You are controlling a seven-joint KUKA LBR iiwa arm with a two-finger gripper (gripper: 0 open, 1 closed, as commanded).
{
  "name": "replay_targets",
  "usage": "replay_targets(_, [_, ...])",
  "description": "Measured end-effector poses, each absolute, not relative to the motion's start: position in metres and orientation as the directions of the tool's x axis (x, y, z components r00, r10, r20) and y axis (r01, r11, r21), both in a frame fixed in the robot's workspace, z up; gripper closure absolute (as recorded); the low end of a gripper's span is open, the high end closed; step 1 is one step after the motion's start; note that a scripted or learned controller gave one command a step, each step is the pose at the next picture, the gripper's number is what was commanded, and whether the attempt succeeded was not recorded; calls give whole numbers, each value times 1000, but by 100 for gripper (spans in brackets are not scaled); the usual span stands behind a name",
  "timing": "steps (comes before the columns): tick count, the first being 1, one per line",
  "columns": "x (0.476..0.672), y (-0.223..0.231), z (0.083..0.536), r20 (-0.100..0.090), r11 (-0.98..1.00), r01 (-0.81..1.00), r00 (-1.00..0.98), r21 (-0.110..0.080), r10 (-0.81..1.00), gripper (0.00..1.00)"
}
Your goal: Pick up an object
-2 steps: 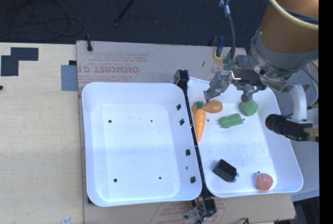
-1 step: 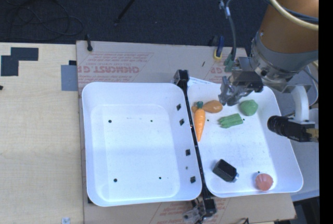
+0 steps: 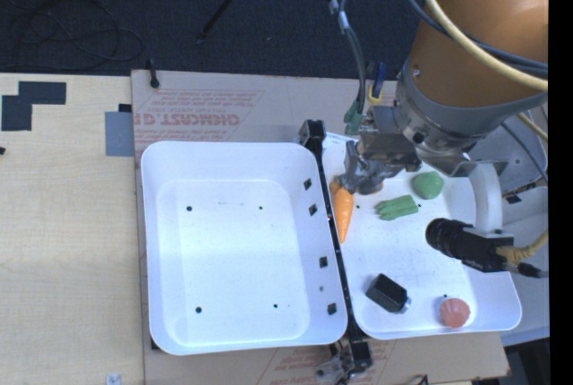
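Observation:
My gripper [image 3: 360,182] hangs over the upper left of the right bin [image 3: 421,320], its dark fingers just above and to the right of an orange carrot [image 3: 342,209] lying along the bin's left wall. A green oblong piece [image 3: 396,208] lies right of the carrot, and a rounder green lump [image 3: 428,184] sits farther right. A black block [image 3: 388,293] rests near the bin's front, with a reddish ball [image 3: 454,312] at the front right corner. The fingertips are hard to separate from the carrot's top end.
The left bin [image 3: 179,320] sits beside the right one, joined by a black divider with clips [image 3: 324,222]. A black cylindrical fixture [image 3: 466,244] juts in at the right. Cardboard underlies both bins; the big arm body fills the upper right.

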State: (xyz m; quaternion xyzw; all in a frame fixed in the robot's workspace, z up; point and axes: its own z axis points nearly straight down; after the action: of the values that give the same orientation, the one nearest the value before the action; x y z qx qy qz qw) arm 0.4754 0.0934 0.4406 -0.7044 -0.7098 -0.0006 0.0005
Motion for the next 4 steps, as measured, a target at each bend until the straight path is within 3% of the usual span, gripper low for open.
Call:
replay_targets(1, [475,176,447,1,9,1000,-9,-2,1000,100])
replay_targets(2, [512,236,489,0,3,1000,-3,1,1000,100])
replay_targets(3, [544,244,540,0,3,1000,-3,2,1000,100])
replay_targets(4, [585,244,537,-2,-1,1000,1,-2,1000,100])
